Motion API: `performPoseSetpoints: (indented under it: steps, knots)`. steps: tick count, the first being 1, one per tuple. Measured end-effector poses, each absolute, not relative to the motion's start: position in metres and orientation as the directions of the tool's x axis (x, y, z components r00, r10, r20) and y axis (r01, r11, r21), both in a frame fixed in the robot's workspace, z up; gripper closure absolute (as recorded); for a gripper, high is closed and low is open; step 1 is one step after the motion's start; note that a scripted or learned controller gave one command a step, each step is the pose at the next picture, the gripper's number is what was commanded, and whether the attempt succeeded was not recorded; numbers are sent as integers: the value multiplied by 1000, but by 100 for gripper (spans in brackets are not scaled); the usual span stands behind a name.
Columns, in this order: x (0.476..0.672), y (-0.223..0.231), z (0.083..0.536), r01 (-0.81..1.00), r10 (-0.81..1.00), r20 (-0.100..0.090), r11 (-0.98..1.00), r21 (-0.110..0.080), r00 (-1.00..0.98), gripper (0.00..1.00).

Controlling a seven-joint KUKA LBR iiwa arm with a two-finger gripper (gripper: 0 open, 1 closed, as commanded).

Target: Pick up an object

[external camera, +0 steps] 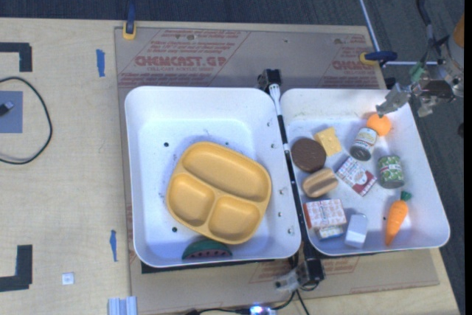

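Note:
My gripper (pixel 408 103) hangs over the far right corner of the right bin (pixel 435 232), its fingers spread open with nothing between them. Just below its left finger (pixel 390 99) lies a small orange fruit (pixel 380 124). Also in that bin are a small tin can (pixel 363 144), a green can (pixel 390 170), a toy carrot (pixel 397 220), a yellow cheese wedge (pixel 328 140), a brown round cookie (pixel 308 153), a bun (pixel 320 182), a red-and-white packet (pixel 355 175), a printed box (pixel 324 215) and a pale block (pixel 356 228).
The left bin (pixel 140 114) holds a yellow divided plate (pixel 218 190) and a watermelon slice (pixel 207 250) at its near rim. A black divider strip (pixel 284 151) runs between the bins. A blue clamp (pixel 377 55) sits behind the right bin.

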State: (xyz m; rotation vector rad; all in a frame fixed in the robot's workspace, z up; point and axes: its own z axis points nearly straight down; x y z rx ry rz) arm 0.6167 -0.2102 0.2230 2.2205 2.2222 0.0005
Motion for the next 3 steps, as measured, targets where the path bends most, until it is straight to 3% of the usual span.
performPoseSetpoints:
  steps: [1, 2, 3]
  knots:
    - [656, -208, 100, 1000, 1000, 2, 2, -4, -2, 0]
    - [658, -209, 114, 1000, 1000, -2, 4, 3, -4, 100]
    - [617, -147, 190, 1000, 1000, 1, 2, 0, -2, 100]
